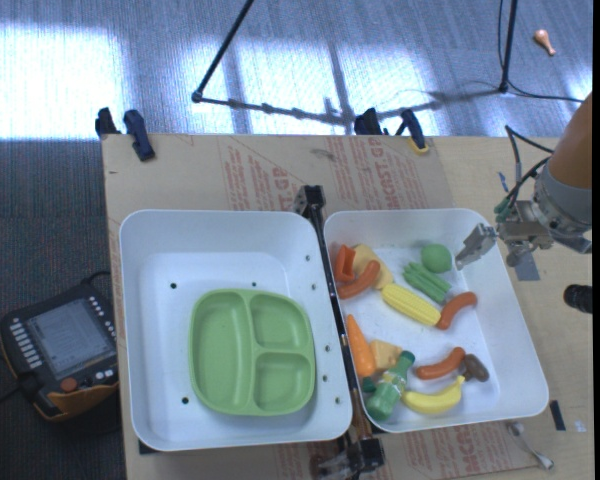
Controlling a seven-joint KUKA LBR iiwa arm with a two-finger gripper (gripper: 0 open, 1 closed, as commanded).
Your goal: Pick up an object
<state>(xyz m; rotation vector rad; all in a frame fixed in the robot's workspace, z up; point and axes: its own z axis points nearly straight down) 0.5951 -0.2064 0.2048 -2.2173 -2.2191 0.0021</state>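
The pincer (495, 248) hangs over the right bin's (525, 368) far edge, fingers spread, grasping nothing. A green ball (437, 258) lies near it.

Smooth white plastic bins (160, 268), matt green plastic tray (252, 351), cardboard bench (230, 173)
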